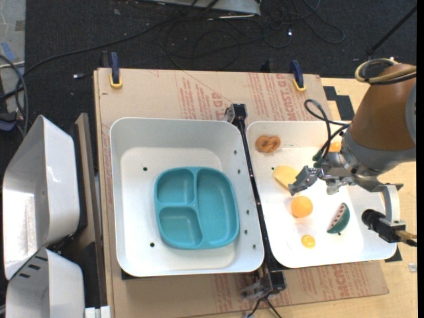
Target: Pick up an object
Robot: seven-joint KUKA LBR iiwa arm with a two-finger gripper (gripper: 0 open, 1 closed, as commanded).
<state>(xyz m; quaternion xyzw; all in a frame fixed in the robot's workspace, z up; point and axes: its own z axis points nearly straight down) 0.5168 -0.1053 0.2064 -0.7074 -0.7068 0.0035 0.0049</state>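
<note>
The right bin (351, 250) holds several small items. A brown pretzel (267, 143) lies at its far left. A yellow wedge (285, 175) rests below the pretzel. An orange ball (301, 207) sits mid-bin, with a watermelon slice (338, 218) to its right and a small yellow piece (308, 241) near the front. My gripper (315, 179) hangs over the middle of this bin, just right of the yellow wedge and above the orange ball. I see nothing held in it.
The left bin (132, 144) contains a teal divided plate (196, 207). A black divider (248, 171) runs between the bins. The arm's grey and orange body (387, 121) covers the right bin's far right corner. White tubs (40, 184) stand left of the bench.
</note>
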